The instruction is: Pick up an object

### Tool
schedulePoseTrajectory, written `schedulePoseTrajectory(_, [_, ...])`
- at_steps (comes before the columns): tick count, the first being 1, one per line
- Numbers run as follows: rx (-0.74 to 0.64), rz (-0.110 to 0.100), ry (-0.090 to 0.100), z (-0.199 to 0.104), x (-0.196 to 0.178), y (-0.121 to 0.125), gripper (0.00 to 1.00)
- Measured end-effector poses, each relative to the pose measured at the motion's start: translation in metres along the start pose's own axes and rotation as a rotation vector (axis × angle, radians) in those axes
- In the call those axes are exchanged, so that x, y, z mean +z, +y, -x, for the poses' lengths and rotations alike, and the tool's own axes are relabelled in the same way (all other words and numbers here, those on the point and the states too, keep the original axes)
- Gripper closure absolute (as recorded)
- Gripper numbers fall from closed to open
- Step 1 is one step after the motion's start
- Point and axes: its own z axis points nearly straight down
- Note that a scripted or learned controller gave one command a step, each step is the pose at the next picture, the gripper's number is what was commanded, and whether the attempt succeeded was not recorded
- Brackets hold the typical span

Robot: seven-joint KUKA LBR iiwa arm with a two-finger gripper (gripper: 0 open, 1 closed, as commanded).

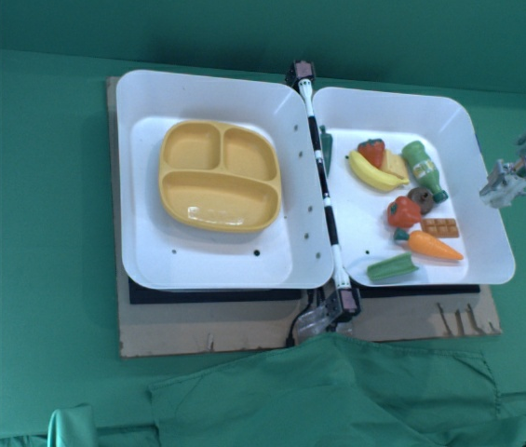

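Several toy foods (pixel 410 210) left of end effector (pixel 503 186)

- Scene evenly lit from above; soft, bright, w/ a green cast throughout.
- Mild glare seen on white bins (pixel 214 96), esp. rims.
- Short soft shadows cast under bins, towards the near side.
- Focus slightly soft overall; small toys blurred.

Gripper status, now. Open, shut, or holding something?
gripper: cannot be told; it sits at the right edge of the right bin, apart from the toy food, with nothing seen in its grasp.
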Motion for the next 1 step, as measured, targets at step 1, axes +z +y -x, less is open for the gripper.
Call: schedulePoseTrajectory(1, [0.001, 0.011, -0.004, -0.0001, -0.0148, 0.0011, 1.00])
